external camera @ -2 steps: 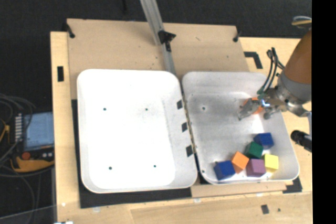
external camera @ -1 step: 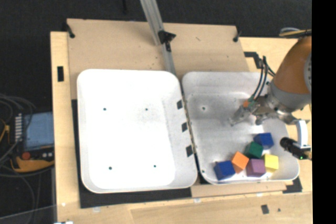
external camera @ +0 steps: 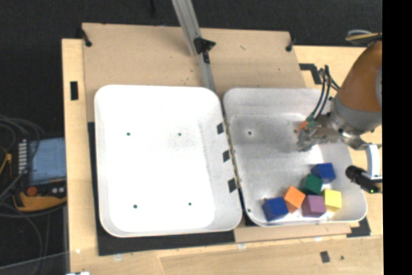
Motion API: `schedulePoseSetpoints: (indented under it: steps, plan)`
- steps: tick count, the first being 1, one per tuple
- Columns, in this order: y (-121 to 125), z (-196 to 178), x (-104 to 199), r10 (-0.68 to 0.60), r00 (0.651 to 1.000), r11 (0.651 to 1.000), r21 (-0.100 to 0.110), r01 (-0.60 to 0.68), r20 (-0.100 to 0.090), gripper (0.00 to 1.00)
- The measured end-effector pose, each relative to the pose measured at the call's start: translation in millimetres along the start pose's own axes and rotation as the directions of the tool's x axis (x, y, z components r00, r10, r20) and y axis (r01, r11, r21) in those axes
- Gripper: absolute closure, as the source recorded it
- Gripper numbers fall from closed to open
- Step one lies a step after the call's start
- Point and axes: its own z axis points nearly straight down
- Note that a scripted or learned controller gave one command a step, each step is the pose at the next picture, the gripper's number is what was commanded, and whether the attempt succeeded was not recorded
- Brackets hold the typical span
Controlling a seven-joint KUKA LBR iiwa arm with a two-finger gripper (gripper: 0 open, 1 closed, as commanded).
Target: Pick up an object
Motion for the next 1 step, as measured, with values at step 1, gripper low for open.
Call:
schedulePoseSetpoints:
  steps: [1]
  plan:
    - [-0.2,-61.6,-2.8,-0.008,1.000,1.000,0.002,0.008,0.001,1.00]
